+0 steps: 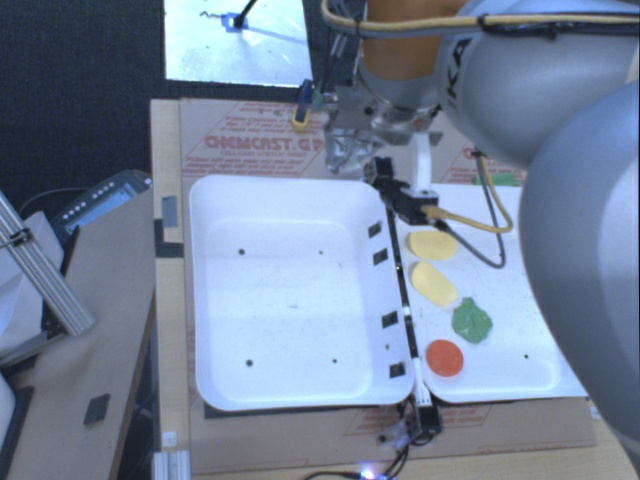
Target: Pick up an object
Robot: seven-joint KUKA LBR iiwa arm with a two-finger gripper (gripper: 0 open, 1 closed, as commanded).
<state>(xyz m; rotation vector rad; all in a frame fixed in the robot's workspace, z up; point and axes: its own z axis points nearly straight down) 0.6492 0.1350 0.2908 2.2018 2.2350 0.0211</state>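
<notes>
Evidently all 4 candidates are lying in the right bin (540, 383), strung in a loose line beside its left wall. An upper yellow piece (432, 245) is sitting just above a lower yellow piece (435, 283), and the 2 are nearly touching. A green lump (472, 321) is resting near them, toward the middle, and an orange disc (445, 358) is lying closest to the near rim. Each is lying flat and apart enough from the others to be taken singly. The wall beside them is probably going to be crowding any approach from that side.

The claw (350, 153) is hanging at the far rim, about where the left bin (290, 268) and the right bin are meeting, so it is not standing over any piece. Whether it is released or clenched I cannot tell, as its tip is looking blurred against the printed card under the bins. Nothing is showing in its grip.

Judging from this, the pick is not yet beginning. The arm (560, 88) is needing to carry the claw toward the near side of the counter (110, 308) and over 1 piece, and the upper yellow one is lying nearest.
</notes>
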